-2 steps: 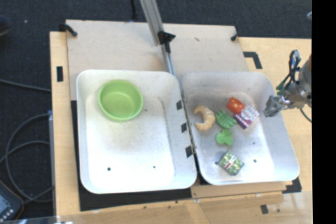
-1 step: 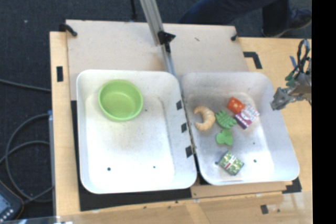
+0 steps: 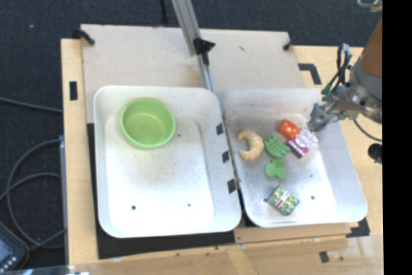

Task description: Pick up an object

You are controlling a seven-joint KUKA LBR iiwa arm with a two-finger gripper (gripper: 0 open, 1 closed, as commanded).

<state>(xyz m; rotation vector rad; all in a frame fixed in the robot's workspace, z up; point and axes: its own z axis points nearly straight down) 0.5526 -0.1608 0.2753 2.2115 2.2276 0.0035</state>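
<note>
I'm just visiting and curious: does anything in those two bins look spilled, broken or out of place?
Nothing stands out. The green bowl sits upright in the left bin. The small items in the right bin, a croissant-shaped toy, green pieces and a small box, lie loosely scattered. The gripper hovers nearby.

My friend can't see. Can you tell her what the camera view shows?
A grey robot arm's pincer hovers over the right bin near a purple-and-white packet, among small toys including a tan croissant. The left bin holds a green bowl.
</note>
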